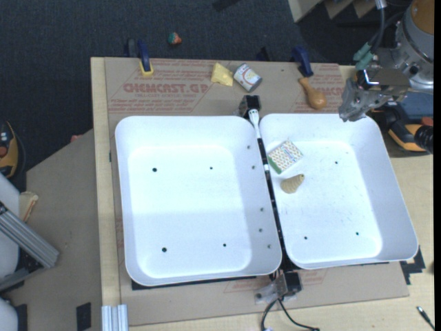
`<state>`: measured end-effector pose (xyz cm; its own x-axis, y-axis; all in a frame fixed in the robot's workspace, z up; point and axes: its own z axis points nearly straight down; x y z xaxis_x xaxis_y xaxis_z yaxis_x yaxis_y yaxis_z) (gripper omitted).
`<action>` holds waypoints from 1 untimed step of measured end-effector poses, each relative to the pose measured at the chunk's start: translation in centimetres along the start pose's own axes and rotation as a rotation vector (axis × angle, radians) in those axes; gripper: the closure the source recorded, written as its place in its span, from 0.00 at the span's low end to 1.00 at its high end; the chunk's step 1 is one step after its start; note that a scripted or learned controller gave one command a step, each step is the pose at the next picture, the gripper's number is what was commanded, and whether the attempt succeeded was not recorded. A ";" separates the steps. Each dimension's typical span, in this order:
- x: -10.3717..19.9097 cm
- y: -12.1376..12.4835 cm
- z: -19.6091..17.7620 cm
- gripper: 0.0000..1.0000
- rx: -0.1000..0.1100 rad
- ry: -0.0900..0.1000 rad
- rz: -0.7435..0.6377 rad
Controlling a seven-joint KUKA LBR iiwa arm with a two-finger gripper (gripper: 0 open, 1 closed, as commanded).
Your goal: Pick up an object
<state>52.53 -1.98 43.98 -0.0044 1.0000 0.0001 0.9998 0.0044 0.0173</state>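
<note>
While the arm reached in from the right of the view, its gripper (353, 107) hung above the far right corner of the right bin (386, 185), near the rim. Whether the gripper was released or clenched could not be told at this angle, and nothing could be seen in its grasp.

Two shallow white bins sat side by side on a brown board (172, 81) printed with red lettering. Inside the right bin, close to its left wall, lay a small patterned box (284, 156), tilted, and just below it a small tan lump (293, 183). Both lay well apart from the gripper. The left bin (138, 185) showed bare white floor with a few dark dots.

Beyond the bins, on the board's far strip, rested a yellow wedge (222, 75), just beside it a small grey-and-white packet (247, 77), and farther right an orange-brown object with a narrow handle (313, 95). Blue clamps (144, 55) gripped the board's far edge. On the dark carpet beyond lay a tiny red-and-green object (175, 38).
</note>
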 end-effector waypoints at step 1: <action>5.8 -2.9 8.5 1.00 0.028 0.001 -0.002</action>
<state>49.74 3.83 35.46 -0.0068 1.0000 0.0014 0.9999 0.0068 -0.0112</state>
